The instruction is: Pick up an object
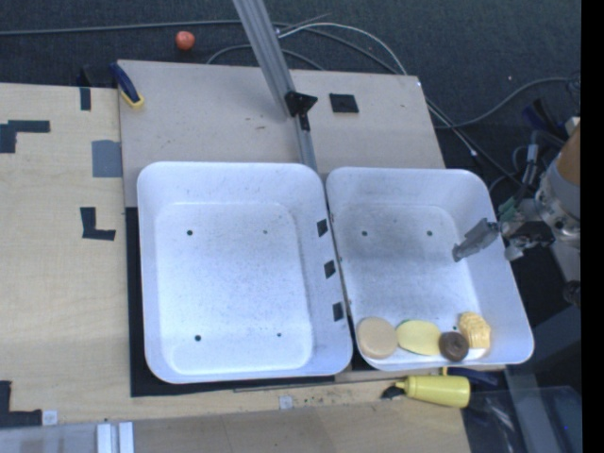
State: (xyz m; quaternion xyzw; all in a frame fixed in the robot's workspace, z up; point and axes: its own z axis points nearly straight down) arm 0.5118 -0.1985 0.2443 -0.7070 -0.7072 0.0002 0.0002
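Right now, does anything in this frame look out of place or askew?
Yes. A yellow tool with a black tip lies outside the right white bin, below its near edge. A small orange ball sits off the bench on the dark floor. The bin's four items are crowded into its near corner.

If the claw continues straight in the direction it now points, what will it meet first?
The claw points left and slightly down over the right bin. Its line likely crosses bare bin floor first, then the wall beside the left bin. The food pieces lie off this line. Height is unclear.
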